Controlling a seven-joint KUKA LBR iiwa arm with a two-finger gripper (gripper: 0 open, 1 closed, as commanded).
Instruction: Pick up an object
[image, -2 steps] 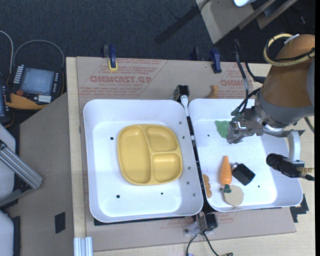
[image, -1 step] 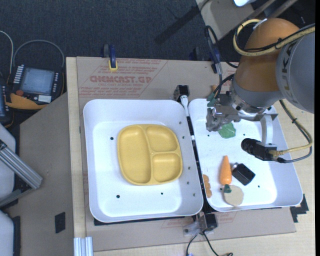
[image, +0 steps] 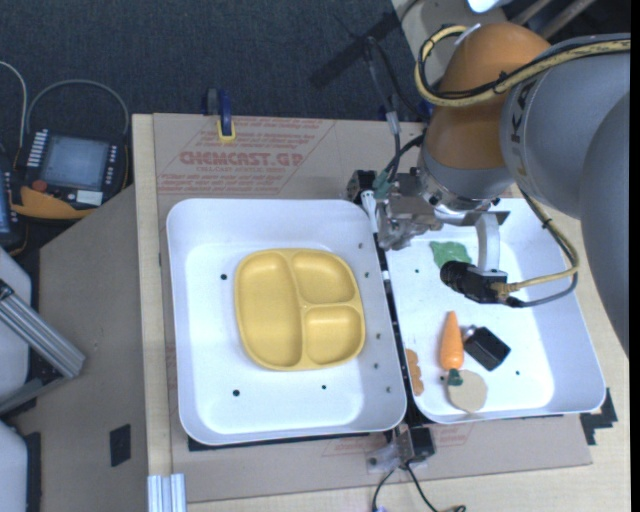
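Note:
In the right bin (image: 560, 385) lie an orange carrot (image: 452, 340), a small black block (image: 487, 347), a round beige piece (image: 466, 391), a green item (image: 449, 252) and a small orange-brown bit (image: 413, 370) by the left wall. My gripper (image: 400, 226) hangs over the bin's far left corner, close to the wall between the bins. The green item sits just to its right, partly hidden by the wrist. Nothing shows in the gripper.
The left bin (image: 195, 300) holds a yellow divided plate (image: 300, 307). A black connector with a yellow cable (image: 475, 281) dangles from the wrist above the carrot. The grey arm (image: 560, 110) covers the right bin's far right part.

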